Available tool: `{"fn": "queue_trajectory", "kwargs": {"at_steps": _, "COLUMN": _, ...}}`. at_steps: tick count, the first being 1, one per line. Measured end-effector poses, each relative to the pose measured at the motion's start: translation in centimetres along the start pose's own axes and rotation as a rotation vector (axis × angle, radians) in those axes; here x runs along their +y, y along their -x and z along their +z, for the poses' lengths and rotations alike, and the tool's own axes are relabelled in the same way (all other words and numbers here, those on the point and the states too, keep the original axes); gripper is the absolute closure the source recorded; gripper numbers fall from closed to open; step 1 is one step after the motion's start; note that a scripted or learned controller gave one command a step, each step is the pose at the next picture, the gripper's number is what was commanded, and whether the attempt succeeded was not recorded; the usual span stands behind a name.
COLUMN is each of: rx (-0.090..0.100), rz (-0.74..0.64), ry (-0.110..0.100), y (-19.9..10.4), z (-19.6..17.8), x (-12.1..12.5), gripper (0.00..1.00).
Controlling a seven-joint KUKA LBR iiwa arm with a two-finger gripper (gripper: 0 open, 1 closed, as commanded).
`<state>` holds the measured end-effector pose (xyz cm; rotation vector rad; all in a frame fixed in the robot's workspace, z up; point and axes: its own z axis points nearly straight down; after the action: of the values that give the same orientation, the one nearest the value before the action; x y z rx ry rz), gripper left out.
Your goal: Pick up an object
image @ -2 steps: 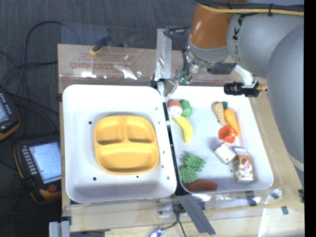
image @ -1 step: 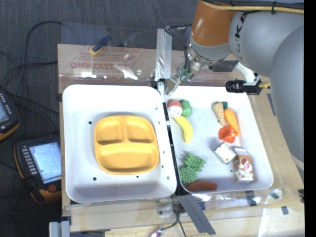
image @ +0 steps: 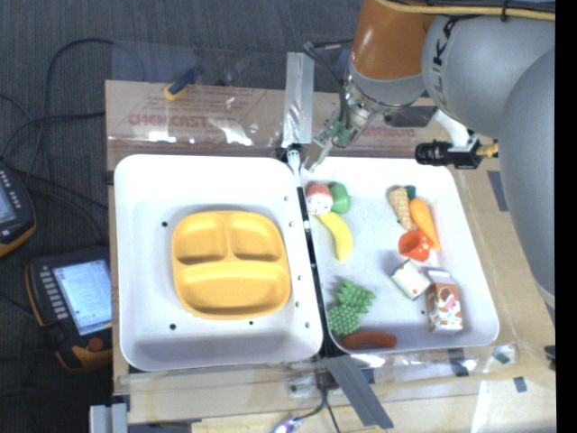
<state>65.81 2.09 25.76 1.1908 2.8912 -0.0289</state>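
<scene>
Jaws (image: 311, 156) indistinct over bin rim (image: 300, 171)

Grey arm (image: 505, 52); orange band (image: 389, 39); black cable (image: 469, 4) across it.

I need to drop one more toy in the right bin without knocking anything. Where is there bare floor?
Right bin: bare between banana and carrot, running down to the grapes and sausage. Its right side, around the carton, is crowded. The yellow tray covers the left bin's middle.
</scene>
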Motion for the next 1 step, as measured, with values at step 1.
{"fn": "queue_trajectory", "kwargs": {"at_steps": 1, "rx": 0.016, "rz": -0.201, "ry": 0.012, "y": 3.61, "z": 1.90, "x": -5.18, "gripper": 1.00}}
